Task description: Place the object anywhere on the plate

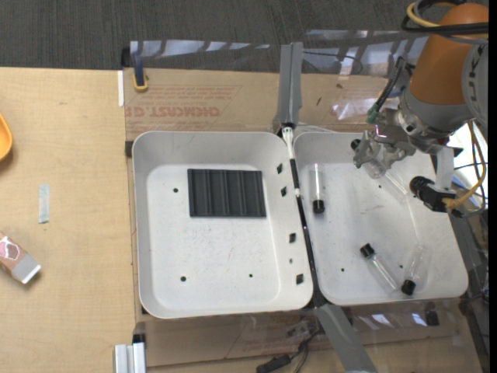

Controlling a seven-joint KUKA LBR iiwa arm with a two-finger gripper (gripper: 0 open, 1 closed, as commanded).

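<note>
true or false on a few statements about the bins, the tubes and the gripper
1. A dark ribbed plate lies in the left bin. True.
2. All the tubes lie in the left bin. False: the three clear tubes, one near the divider, one at the front and one beside it, lie in the right bin.
3. The gripper is over the right bin's back part. True.
4. A tube rests on the plate. False: none lies on it.
</note>
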